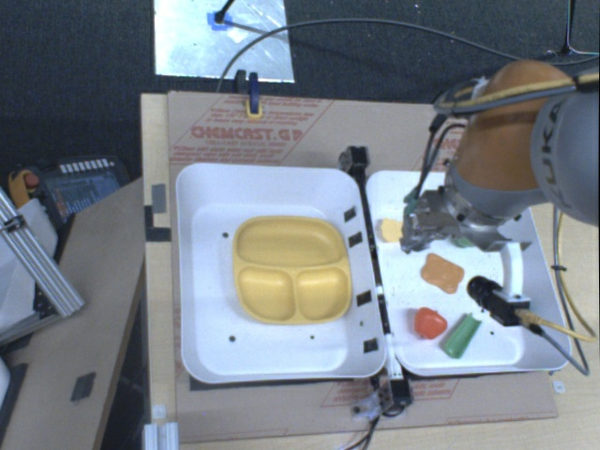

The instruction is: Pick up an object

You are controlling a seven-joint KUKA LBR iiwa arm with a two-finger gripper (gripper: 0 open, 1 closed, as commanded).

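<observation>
The right bin (539, 350) holds several small items. A pale yellow piece (388, 230) lies near its left wall. An orange piece (442, 272) sits at the middle, with a red piece (430, 322) and a green block (460, 336) toward the front. My gripper (416, 237) hangs low over this bin, just right of the pale yellow piece and above-left of the orange piece. Nothing is visibly held in it.
The left bin (202, 204) holds a yellow divided plate (291, 268). A black divider with clips (367, 251) runs between the bins. A black part with a cable (489, 297) juts over the right bin beside the green block. The grey arm (511, 148) covers the right bin's back.
</observation>
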